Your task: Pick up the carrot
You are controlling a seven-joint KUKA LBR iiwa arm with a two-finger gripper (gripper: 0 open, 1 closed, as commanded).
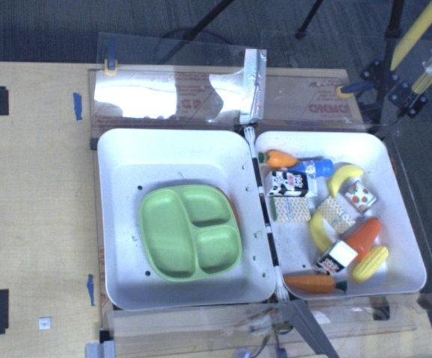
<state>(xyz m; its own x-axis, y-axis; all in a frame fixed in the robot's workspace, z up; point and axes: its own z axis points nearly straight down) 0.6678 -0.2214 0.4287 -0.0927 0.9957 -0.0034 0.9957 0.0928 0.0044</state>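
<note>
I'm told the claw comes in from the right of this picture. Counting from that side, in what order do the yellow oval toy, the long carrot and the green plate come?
1. yellow oval toy: right bin, towards its right wall.
2. long carrot: right bin, along the front wall, nearer the left bin.
3. green plate: middle of the left bin.

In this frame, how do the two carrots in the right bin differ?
The far carrot sits at the bin's back-left corner beside the milk carton; the near carrot lies along the front wall. The far carrot looks shorter and stubbier, the near carrot longer and darker. Both are orange with green tops.
</note>
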